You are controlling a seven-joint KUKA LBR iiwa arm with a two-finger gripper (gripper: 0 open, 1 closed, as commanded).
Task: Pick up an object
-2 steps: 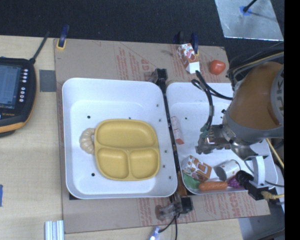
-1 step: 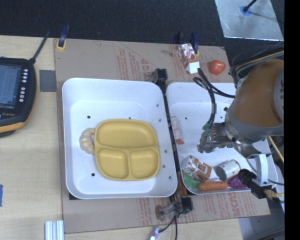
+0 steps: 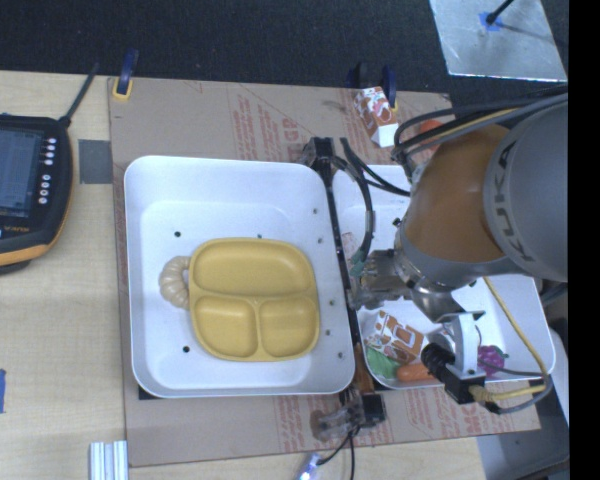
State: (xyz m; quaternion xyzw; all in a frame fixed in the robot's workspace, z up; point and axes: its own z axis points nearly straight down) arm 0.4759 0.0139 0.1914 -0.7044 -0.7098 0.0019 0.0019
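Objects crowd the right bin (image 3: 540, 298) beneath the arm (image 3: 480, 208): a printed packet (image 3: 392, 336), a green piece (image 3: 380, 368) and an orange piece (image 3: 412, 374) lie at the gripper's (image 3: 375, 286) six o'clock, though whether its jaws are open or closed cannot be told. At nine o'clock, in the left bin (image 3: 230, 183), sits a yellow tray (image 3: 252, 298) with a tan item (image 3: 174, 280) touching its far side. A clean pick likely means descending squarely on the packet, clear of the bin's wall.
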